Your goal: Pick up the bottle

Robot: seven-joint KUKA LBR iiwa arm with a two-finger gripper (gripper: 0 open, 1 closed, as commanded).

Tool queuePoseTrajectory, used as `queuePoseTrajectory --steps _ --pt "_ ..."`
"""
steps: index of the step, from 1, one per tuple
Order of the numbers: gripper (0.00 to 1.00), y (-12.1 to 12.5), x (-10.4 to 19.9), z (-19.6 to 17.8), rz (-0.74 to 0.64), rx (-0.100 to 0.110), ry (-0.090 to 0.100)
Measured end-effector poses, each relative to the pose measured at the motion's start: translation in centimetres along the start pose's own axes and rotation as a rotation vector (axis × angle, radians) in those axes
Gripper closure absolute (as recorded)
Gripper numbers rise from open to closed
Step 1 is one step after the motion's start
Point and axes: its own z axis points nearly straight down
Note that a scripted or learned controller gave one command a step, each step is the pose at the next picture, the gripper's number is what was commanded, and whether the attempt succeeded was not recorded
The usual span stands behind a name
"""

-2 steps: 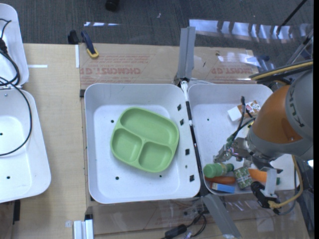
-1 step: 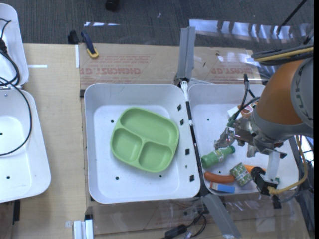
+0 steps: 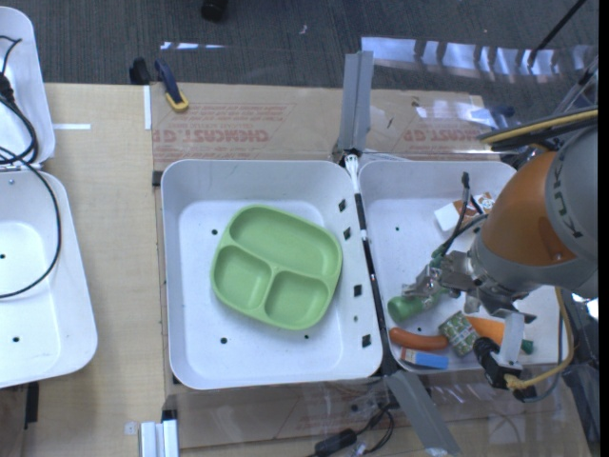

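Observation:
A small green bottle (image 3: 407, 307) lies on its side near the left wall of the right bin (image 3: 400, 208), towards the front. My gripper (image 3: 434, 281) hangs just above and to the right of it, reaching in from the right under the arm's orange band (image 3: 528, 222). The gripper's metal tip sits close over the bottle's right end; whether it touches the bottle is unclear. Part of the bottle is hidden under the gripper.
Around the bottle lie a red-orange sausage-like item (image 3: 417, 338), a blue-and-white piece (image 3: 424, 360), a green patterned packet (image 3: 458, 332), an orange carrot-like toy (image 3: 488, 328) and a white card (image 3: 447, 216). The left bin (image 3: 181, 255) holds a green divided plate (image 3: 276, 267).

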Motion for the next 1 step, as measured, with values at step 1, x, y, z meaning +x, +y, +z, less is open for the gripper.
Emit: queuePoseTrajectory --steps 1 --pt "1.00 -0.01 0.04 -0.83 -0.001 0.003 0.001"
